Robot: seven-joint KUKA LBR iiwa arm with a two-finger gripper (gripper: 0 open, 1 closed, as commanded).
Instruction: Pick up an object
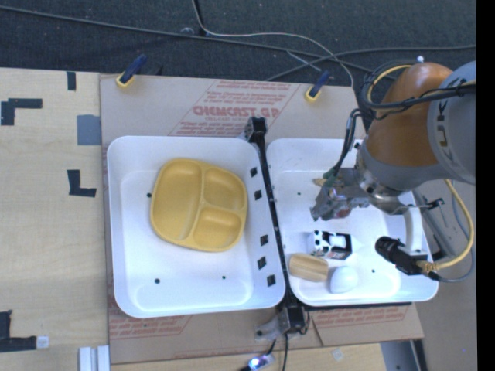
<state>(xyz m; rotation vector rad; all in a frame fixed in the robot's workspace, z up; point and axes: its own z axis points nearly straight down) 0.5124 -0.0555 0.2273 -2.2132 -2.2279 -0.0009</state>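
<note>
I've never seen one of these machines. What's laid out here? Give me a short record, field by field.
left bin: holds a yellow divided plate
right bin: holds three small things near its front edge
small things: a black-and-white toy, a tan wooden block, a white egg-shaped thing
arm: reaches in from the right, over the right bin
end effector: above the black-and-white toy, nothing visibly in it
under the bins: a cardboard sheet held by clamps
</note>
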